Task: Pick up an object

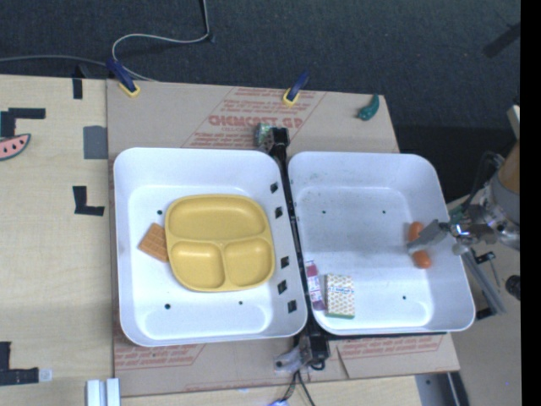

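Item: small rectangular printed card packet (pixel 340 295), likely light and stiff, front of right white bin (pixel 372 166), best pinched across its short edges; orange-tipped two-finger gripper (pixel 417 245) spread, holding nothing.

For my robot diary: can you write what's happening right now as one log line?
gripper low at right bin right side | orange bits at fingertips, grasp unclear | small box near front | yellow tray in left bin

We see dark carpet (pixel 338 32) behind, a cardboard sheet (pixel 194 117) over our pale wooden bench (pixel 42 252), a cable (pixel 169 36) trailing across the floor.
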You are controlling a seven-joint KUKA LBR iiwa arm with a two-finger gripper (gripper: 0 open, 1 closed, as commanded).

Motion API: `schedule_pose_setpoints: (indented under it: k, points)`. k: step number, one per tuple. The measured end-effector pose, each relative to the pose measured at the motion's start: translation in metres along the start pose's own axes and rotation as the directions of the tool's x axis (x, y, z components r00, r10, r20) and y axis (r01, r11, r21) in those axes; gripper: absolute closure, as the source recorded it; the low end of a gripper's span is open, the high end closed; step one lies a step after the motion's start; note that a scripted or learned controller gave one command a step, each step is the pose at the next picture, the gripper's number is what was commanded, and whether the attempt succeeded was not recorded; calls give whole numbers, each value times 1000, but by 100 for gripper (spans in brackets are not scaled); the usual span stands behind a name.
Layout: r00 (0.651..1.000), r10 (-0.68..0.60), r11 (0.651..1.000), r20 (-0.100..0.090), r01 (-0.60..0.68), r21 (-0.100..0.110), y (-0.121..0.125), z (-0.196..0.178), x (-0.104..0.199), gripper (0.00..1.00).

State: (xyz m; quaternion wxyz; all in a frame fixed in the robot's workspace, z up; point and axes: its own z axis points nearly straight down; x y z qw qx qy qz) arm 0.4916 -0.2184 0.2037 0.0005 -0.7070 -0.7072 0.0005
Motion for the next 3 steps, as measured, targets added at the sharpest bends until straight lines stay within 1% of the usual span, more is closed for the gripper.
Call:
schedule_pose_setpoints:
  k: [1,2,3]
  points:
    - [1000,-3,1000,-2,3,-3,33,109,-3,0]
    - [1000,-2,1000,-3,2,0,32,101,-3,100]
    - [1000,-2,1000,-1,2,-2,80,26,72,100]
